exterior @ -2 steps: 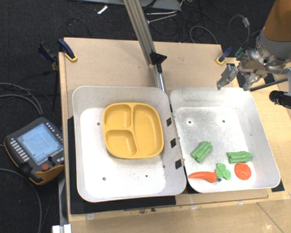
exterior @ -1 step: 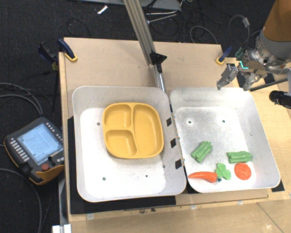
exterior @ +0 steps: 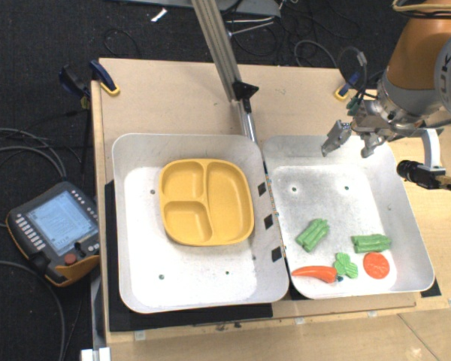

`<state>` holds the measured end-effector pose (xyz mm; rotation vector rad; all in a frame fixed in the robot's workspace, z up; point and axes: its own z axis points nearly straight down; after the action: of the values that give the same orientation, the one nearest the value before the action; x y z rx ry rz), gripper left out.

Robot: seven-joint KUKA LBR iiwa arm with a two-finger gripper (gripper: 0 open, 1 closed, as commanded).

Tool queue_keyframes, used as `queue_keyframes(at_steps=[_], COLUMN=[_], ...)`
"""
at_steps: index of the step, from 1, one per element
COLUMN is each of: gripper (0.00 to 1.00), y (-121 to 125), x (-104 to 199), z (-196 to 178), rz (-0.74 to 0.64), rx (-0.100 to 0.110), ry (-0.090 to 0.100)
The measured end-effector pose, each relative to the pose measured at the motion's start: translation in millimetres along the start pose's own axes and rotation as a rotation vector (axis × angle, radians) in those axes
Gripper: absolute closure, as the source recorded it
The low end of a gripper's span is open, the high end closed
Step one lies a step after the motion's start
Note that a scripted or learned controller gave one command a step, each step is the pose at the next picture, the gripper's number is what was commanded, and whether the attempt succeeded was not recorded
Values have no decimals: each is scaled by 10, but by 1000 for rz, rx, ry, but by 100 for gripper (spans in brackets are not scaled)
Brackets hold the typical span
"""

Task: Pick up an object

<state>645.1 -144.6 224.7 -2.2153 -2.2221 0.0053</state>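
Poised over the far edge of the right bin (exterior: 406,201), the hand (exterior: 351,143) hangs from the grey wrist of the arm (exterior: 421,59), whose orange band shows near the upper right corner. Its two fingers (exterior: 334,139) stand apart, pointing down toward the bin's far rim, with nothing between them.

The things to pick all lie at the near end of that right bin, well apart from the hand. A green ridged piece (exterior: 313,233) rests tilted near the bin's middle. To its right lies a second green piece (exterior: 370,242), longer and roughly level. Just below that sits a round orange-red piece (exterior: 376,265), touching or almost touching it. A small green leafy piece (exterior: 346,265) lies just left of the round one, and an orange-red pepper (exterior: 315,274) lies beside the leafy piece, its tip pointing left toward the bin's inner wall.

In the left bin (exterior: 135,201) a yellow divided plate (exterior: 207,202) with three compartments sits near the middle. Both bins rest side by side on the tan bench (exterior: 173,96). On the dark floor to the left of the bench lies a teach pendant (exterior: 56,232) with a lit screen.
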Motion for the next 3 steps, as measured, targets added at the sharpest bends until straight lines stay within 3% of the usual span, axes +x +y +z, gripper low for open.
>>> queue_keyframes(at_steps=[1, 2, 3], gripper=[0, 0, 100], y=[-79, 3, 22], x=[-22, -8, -13], z=[472, 1062, 913], rz=[3, 0, 1], rx=[0, 0, -8], ry=[-1, 0, -2])
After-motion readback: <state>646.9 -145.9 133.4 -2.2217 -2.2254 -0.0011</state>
